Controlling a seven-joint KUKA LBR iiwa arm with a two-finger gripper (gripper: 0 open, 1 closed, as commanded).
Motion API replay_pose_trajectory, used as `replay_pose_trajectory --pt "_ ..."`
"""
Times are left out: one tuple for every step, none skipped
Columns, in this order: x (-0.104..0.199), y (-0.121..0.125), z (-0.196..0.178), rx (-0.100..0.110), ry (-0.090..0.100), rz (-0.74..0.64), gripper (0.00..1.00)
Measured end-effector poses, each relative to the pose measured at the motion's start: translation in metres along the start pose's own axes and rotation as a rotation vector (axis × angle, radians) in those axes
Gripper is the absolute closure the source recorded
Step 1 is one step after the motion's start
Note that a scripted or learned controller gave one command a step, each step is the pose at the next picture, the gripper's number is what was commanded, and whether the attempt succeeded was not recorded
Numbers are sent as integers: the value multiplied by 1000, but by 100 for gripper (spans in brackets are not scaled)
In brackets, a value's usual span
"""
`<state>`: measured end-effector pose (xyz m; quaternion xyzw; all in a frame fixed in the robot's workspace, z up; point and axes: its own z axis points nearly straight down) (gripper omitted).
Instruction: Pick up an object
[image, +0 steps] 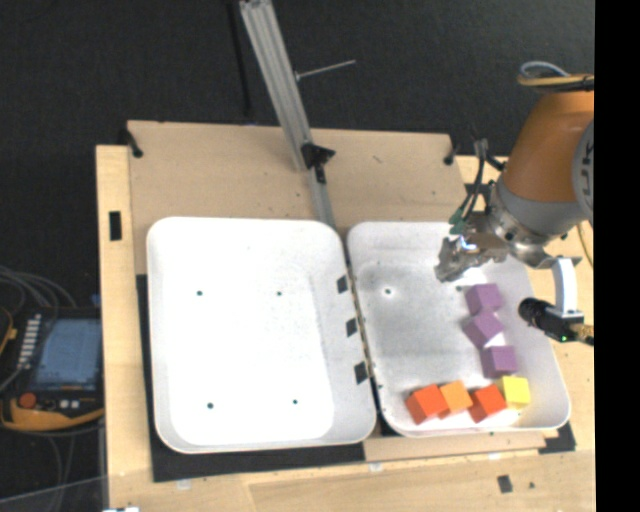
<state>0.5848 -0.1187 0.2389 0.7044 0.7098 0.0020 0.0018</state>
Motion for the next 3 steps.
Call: replay_pose_trajectory --pt "56 12 -1 1 1 0 100" --pt "111 11 9 6 1 1 100" --pt "171 3 8 7 2 0 100"
